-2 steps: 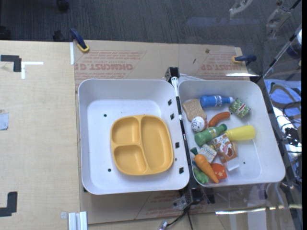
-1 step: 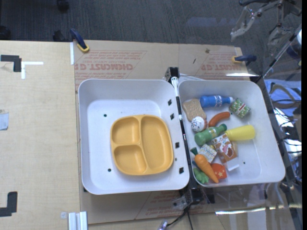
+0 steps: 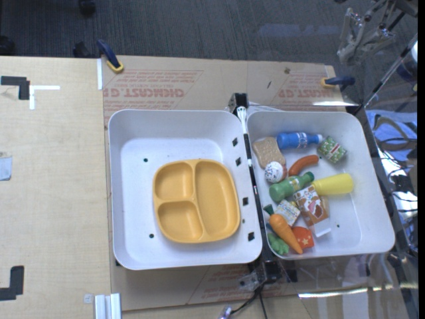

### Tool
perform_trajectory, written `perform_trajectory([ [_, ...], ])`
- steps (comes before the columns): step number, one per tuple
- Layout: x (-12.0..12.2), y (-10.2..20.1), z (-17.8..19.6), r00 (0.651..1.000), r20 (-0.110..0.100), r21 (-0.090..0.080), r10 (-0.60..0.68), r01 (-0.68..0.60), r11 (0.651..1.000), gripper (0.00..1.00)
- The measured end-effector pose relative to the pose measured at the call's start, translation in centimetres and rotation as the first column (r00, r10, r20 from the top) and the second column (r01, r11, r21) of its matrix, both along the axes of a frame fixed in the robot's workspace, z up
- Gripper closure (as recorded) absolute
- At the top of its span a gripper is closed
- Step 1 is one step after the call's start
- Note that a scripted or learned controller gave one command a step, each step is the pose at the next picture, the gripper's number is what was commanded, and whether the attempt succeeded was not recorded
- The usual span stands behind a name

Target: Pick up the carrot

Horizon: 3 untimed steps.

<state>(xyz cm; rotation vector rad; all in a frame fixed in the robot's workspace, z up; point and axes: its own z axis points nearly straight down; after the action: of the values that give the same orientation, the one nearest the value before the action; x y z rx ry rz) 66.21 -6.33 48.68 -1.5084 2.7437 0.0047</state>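
Your carrot (image 3: 287, 231) lies at the right bin's (image 3: 369, 178) near-left corner, crowded by toys. The cardboard (image 3: 219, 80) print reads mirrored. Open floor sits rightward. I can't tell the gripper's state.

lab | cardboard-covered bench (image 3: 219, 85) | clamps (image 3: 109, 57) | office-chair wheels (image 3: 86, 5)

orange carrot (image 3: 286, 232) lying diagonal, right bin's near-left corner, among toy foods.

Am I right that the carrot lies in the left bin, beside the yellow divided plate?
Not quite: the camera view shows the carrot in the right bin among the other toy foods, while the yellow divided plate sits alone in the left bin.
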Motion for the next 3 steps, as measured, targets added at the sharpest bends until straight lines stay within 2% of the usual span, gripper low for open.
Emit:
perform_trajectory([
  [1, -4.1, -6.9, 5.5, 0.937, 0.0, -0.006, 0.348, -0.348, 0.937, 1.0],
  [3, -3.6, -6.8, 7.3, 0.939, 0.018, -0.002, 0.343, -0.343, 0.939, 1.0],
])
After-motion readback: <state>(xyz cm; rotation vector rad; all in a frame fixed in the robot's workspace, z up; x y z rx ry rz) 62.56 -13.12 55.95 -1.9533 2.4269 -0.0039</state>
